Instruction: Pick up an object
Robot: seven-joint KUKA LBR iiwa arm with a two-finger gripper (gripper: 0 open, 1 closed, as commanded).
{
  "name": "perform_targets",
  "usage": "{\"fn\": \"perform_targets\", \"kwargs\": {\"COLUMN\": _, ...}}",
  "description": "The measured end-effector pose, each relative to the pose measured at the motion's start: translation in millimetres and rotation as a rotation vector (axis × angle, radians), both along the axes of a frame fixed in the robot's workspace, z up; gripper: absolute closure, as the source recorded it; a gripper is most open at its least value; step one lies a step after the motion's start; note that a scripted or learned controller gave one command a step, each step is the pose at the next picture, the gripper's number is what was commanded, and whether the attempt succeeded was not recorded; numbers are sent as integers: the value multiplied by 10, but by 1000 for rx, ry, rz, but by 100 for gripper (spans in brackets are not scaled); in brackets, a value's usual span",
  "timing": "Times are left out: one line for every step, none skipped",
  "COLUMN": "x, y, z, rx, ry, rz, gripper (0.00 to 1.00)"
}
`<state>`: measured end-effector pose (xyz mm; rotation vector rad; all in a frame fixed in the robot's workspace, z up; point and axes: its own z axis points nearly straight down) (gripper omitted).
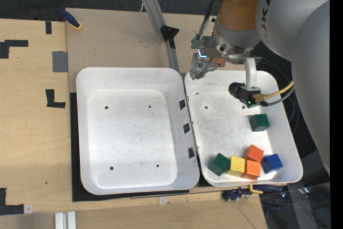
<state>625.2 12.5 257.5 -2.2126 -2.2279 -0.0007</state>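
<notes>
Several small blocks lie in the right bin [220, 120]. A dark green block [259, 122] sits alone by the bin's right wall. Along the near edge a green block [218, 163], a yellow block [237, 165], two orange blocks [253, 161] and a blue block [272, 162] cluster together. My gripper [199, 69] hangs over the far left corner of the right bin, well away from every block. I see nothing in it.
The left bin [128, 131] lies beside the right one. A slanted metal pole [155, 13] ends at a black clamp near the bins' shared far corner, close to the gripper. A black cable fitting [242, 92] hangs over the right bin's far side.
</notes>
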Motion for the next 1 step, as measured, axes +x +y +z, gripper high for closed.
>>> {"fn": "perform_targets", "kwargs": {"x": -76, "y": 539, "z": -190, "rx": -2, "ry": 1, "rz": -5, "gripper": 100}}
